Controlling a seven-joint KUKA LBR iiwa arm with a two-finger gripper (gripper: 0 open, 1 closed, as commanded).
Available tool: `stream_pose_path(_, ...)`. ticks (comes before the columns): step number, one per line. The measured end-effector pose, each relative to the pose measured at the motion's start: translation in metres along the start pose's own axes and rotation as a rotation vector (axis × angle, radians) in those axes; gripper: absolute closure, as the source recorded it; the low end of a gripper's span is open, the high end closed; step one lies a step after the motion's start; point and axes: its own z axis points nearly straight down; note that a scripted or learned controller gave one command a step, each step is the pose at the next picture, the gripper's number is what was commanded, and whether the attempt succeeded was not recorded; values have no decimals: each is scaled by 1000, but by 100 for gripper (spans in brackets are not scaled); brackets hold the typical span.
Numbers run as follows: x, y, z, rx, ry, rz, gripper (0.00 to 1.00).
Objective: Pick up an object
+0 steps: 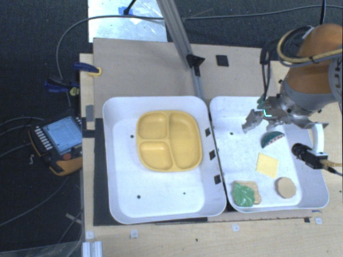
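Note:
My gripper (262,125) hangs over the upper part of the right bin (230,151), its grey fingers (250,123) spread open with nothing between them. Just below its right finger lies a green-rimmed watermelon slice (272,139). Further toward the front of the bin are a yellow cheese square (267,165), a round tan cookie (285,187) and a piece of toast topped with green lettuce (245,193).
The left bin (120,165) holds a yellow divided plate (169,141). A black part of the arm (306,154) reaches over the right bin's right side. A metal pole (179,31) slants down to the bench behind the bins. Cables and a handheld pendant (56,141) lie off to the left.

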Motion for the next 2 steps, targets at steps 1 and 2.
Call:
stream_pose_path(1,0,1,-1,-2,0,0,0)
stream_pose_path(2,-3,-4,61,4,1,3,0)
